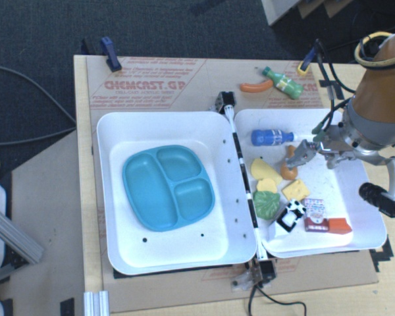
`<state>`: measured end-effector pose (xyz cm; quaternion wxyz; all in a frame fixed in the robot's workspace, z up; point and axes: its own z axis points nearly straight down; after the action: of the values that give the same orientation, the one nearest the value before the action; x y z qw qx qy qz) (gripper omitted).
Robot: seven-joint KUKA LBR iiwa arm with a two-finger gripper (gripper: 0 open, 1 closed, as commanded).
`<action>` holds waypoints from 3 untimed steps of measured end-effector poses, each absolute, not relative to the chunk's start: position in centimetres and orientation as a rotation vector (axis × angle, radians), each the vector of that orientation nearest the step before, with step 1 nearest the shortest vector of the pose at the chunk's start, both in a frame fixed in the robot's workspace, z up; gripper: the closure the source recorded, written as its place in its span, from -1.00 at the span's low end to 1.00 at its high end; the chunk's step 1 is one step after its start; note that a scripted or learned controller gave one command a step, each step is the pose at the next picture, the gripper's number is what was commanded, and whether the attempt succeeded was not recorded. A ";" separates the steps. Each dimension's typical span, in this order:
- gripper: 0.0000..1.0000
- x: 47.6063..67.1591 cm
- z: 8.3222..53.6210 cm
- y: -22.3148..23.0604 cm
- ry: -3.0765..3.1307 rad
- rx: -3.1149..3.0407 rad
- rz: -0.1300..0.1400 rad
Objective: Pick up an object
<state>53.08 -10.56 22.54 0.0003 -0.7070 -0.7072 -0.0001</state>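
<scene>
The end effector (301, 155) hangs in the right bin (375, 239); its state cannot be determined. An orange toy (289, 171) lies just beneath it: likely light, rigid, smooth. Grasp across its narrow middle.

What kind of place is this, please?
Probably a robotics lab test bench: a robot arm reaches over two white bins, toy food such as a green bottle lies around, and cables run across dark carpet.
</scene>
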 end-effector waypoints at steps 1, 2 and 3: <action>-1.00 57.1 10.2 -12.0 -2.218 -2.220 0.003; -1.00 61.1 8.5 -11.3 -2.223 -2.222 -0.001; 1.00 61.1 9.5 -11.3 -2.223 -2.223 -0.003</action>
<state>61.12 -11.26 9.46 -0.0013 -0.7072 -0.7070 -0.0010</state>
